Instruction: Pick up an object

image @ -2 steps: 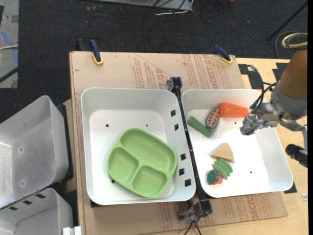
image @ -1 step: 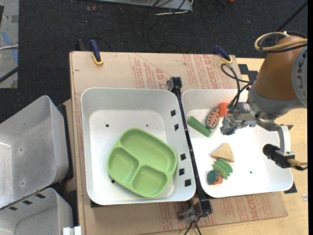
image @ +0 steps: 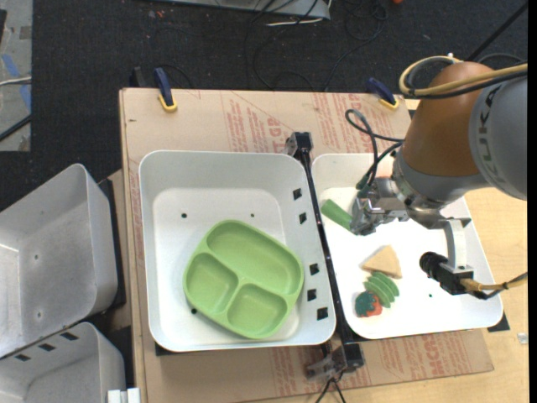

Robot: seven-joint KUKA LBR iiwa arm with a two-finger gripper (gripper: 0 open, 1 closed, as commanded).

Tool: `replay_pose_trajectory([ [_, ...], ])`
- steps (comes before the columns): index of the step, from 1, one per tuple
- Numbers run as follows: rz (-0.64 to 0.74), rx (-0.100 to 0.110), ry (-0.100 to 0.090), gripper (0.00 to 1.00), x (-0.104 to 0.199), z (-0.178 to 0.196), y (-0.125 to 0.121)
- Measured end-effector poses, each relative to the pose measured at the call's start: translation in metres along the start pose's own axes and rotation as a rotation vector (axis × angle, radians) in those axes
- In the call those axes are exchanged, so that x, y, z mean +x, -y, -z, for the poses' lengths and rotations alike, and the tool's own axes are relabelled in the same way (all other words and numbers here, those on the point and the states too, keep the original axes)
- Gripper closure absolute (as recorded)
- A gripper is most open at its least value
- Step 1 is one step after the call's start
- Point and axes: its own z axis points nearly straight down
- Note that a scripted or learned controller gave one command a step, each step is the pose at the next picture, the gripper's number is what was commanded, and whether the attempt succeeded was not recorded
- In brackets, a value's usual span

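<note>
In the right bin (image: 470,313), a green block (image: 336,213) lies near the left wall. My gripper (image: 363,222) hangs just to its right, close to or touching its end; I cannot see the block held. A tan wedge (image: 383,261) lies in the middle of that bin. In front of it is a small green and red toy (image: 374,296). The grey arm with its orange band (image: 449,107) reaches in from the right.
The left bin (image: 159,183) holds a light green divided plate (image: 243,277). A black divider (image: 317,225) runs between the two bins. More white bins (image: 50,250) stand off the bench at the left. Clamps (image: 165,91) grip the bench's far edge.
</note>
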Motion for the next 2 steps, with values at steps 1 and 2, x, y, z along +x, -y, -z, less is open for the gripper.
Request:
replay_pose_trajectory([
  [1,0.000,0.001,0.000,1.00,0.056,-0.008,0.002],
  [2,-0.001,0.000,0.001,1.00,0.104,-0.011,0.001],
])
